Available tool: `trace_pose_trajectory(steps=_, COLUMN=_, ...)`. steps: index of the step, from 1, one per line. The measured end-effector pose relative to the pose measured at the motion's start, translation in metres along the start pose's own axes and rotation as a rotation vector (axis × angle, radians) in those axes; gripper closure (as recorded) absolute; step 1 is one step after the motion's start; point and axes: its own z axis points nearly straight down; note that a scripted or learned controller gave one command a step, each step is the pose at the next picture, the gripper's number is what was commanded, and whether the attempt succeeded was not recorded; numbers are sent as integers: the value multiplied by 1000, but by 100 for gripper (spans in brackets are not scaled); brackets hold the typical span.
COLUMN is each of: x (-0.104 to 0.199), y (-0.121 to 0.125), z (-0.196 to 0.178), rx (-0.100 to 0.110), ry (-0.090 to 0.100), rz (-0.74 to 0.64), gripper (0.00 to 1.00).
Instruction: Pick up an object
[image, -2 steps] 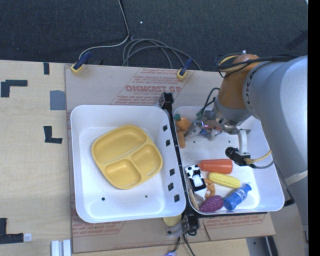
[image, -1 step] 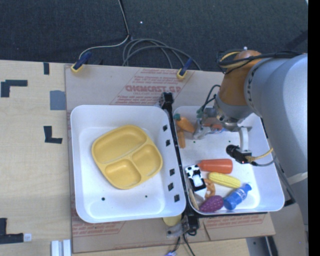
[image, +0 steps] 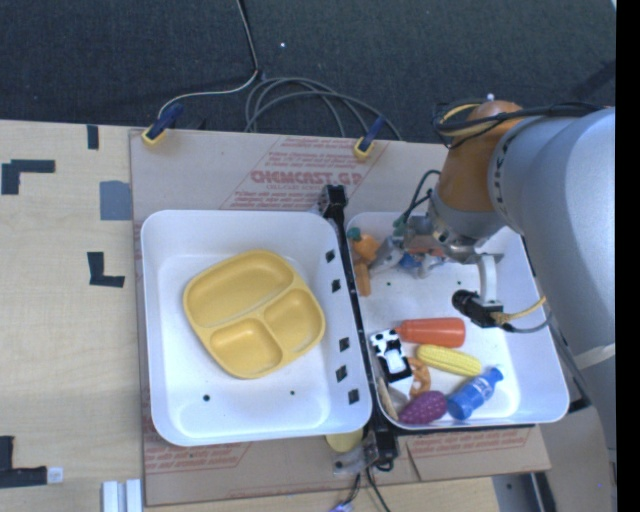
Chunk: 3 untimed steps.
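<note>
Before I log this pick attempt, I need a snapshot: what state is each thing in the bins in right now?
Yellow divided plate: flat in left bin, compartments up.
Orange carrot: lying in right bin.
Corn cob: lying below the carrot.
Blue bottle: on its side.
Purple grapes: resting beside the bottle.
Black-and-white toy: lying by the divider.
Gripper: low over right bin's far end.

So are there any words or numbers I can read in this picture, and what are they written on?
"CHEMCAST GP": red print on the brown board under the bins, blurred, so my best reading.
A smaller red line beneath it: too blurred to read.
Fainter red print on the board's front edge, below the left bin: too blurred to read.
</note>
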Motion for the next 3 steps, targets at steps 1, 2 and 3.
trace_pose_trajectory(steps=1, x=-7, y=21, z=13, rx=53, ry=10, rz=8, gripper=0)
trace_pose_trajectory(steps=2, x=-10, y=21, z=13, rx=52, ry=17, rz=8, gripper=0)
trace_pose_trajectory(steps=3, x=-10, y=21, z=14, rx=50, ry=14, rz=8, gripper=0)
